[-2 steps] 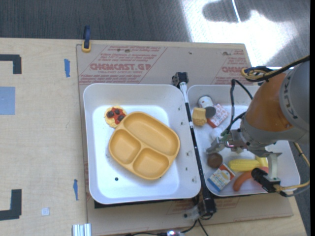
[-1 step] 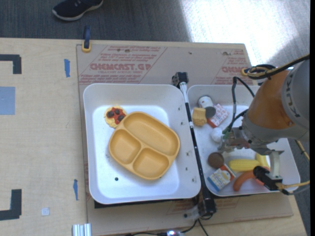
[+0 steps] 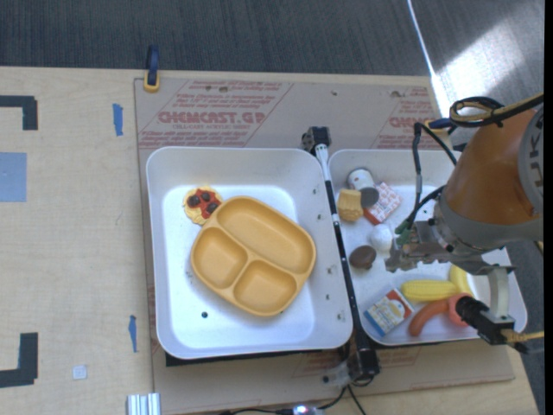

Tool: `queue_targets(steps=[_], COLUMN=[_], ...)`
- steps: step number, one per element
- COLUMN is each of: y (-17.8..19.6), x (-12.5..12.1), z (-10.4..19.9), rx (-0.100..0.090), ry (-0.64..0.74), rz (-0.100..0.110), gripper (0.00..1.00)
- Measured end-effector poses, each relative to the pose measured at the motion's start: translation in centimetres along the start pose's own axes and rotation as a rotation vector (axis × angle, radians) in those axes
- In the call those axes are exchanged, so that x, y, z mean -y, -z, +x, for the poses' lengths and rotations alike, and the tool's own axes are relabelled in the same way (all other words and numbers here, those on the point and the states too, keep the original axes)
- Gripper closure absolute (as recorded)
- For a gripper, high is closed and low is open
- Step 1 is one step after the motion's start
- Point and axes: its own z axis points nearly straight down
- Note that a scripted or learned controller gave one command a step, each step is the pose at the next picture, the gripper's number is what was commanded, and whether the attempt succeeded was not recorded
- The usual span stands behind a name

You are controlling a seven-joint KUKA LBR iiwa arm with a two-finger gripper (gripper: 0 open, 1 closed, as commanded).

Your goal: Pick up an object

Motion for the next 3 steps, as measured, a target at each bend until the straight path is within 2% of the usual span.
queue_targets(steps=[1,2,3], y=[0.0,0.0,-9.9], x=[0.1,0.0,0.0], z=[-3.3,-3.3,-3.8], rx=[0.002,0.001,0.0], ry=[-0.002,-0.001,-0.001], rz=[-0.001,-0.001,-0.002], gripper=[1.0,0.0,0.0])
